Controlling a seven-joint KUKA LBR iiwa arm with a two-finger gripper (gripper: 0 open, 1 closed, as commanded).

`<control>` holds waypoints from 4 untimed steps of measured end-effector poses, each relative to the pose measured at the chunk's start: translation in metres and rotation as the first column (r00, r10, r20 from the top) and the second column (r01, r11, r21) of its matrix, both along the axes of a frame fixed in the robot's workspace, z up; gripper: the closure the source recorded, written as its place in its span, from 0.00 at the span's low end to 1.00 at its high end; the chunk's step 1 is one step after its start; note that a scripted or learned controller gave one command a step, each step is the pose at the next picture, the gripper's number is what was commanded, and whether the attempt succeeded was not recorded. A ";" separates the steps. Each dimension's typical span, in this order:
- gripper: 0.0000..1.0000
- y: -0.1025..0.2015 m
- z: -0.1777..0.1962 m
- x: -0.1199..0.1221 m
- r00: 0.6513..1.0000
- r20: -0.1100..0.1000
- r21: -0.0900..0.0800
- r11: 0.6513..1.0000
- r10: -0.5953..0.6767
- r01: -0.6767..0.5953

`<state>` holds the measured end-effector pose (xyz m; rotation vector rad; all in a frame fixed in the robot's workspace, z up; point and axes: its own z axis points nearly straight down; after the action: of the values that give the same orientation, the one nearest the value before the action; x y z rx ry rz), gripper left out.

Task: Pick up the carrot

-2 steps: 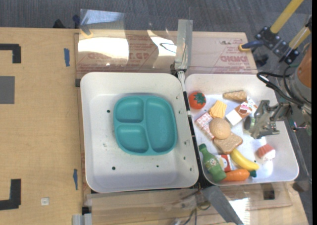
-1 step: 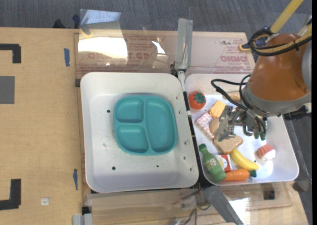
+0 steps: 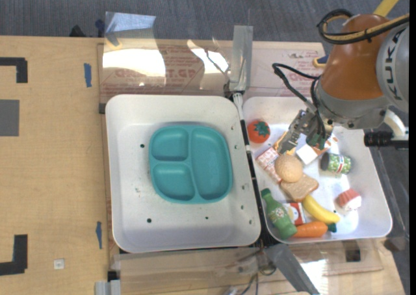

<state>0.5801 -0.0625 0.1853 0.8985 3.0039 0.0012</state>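
Above the right bin [image 3: 380, 186] hangs the gripper [image 3: 300, 132].

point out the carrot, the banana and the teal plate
carrot [image 3: 311, 229], camera view, middle of its orange body
banana [image 3: 318, 210], camera view, middle of its yellow curve
teal plate [image 3: 190, 132], camera view, ridge between its compartments

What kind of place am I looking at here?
Probably a robot test bench: a robot arm reaches over two white bins, one full of toy food, including a carrot.
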 end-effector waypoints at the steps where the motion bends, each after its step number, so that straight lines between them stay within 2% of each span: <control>1: 0.00 0.034 0.000 0.034 0.999 -0.001 0.002 0.999 -0.037 0.037; 2: 0.00 -0.023 -0.086 0.026 0.991 0.003 0.001 0.991 -0.131 0.131; 3: 0.00 -0.032 -0.096 0.068 0.972 0.006 0.002 0.972 -0.236 0.236; 4: 1.00 -0.031 -0.083 0.070 0.972 0.014 0.002 0.973 -0.233 0.233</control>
<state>0.6503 -0.0934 0.1024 1.2391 2.8653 0.0073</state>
